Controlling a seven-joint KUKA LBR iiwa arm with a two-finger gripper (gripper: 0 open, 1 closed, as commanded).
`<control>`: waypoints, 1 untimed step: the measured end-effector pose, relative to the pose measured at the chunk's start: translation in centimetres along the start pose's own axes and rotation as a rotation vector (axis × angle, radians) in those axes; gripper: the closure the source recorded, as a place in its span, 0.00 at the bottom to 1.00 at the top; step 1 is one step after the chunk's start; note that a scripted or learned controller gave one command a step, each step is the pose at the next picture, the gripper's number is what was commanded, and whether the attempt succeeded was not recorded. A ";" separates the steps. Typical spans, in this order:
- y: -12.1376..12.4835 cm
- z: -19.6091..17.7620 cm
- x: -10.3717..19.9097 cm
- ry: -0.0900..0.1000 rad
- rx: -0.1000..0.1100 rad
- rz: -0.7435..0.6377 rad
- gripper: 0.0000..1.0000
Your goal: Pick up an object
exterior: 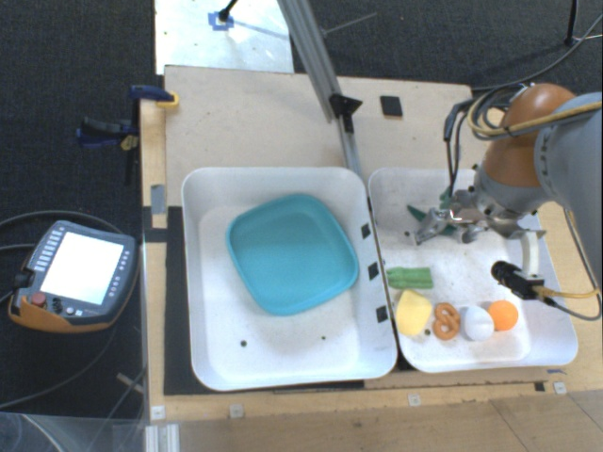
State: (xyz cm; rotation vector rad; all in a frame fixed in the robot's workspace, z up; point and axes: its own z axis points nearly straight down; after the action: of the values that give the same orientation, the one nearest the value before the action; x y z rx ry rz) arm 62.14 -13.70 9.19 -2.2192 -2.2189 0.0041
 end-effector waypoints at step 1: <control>0.0 0.1 0.0 -0.001 -0.006 -0.001 0.00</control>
State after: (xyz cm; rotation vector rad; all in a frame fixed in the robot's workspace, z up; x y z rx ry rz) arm 62.18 -13.69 9.07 -2.2218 -2.2227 -0.0010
